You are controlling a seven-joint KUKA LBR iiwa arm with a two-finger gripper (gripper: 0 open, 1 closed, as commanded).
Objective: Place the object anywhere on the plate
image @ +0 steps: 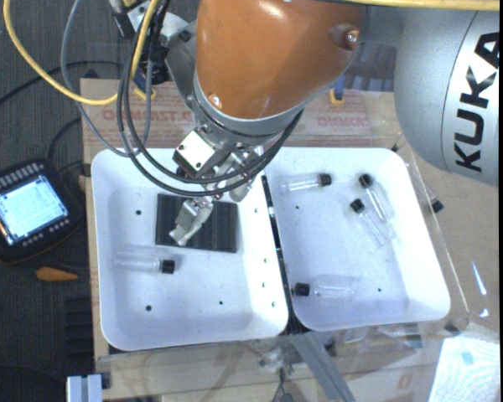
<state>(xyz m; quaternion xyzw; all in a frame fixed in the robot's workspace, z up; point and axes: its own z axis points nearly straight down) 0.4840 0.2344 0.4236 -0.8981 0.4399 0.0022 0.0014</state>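
- Wooden bench (453,249) bearing two shallow white bins side by side, seen from above at a slant; dark floor at the left edge.
- Gripper (187,224): hangs over the black plate (218,233) in the left bin (117,308); its pale fingers (183,229) point down onto the plate, too blurred to tell how far apart they stand or whether anything lies between them.
- Arm (260,48): orange band and grey body reach in from the right, with yellow and black cables looped above.
- Clear vial with a black cap (144,263): lies on its side in the left bin, just below the plate's lower left corner, apart from the gripper.
- Right bin (419,300): holds four similar capped vials, three towards the top and one near the lower left corner.
- Handheld controller (25,212): lit screen, on the floor left of the bench.
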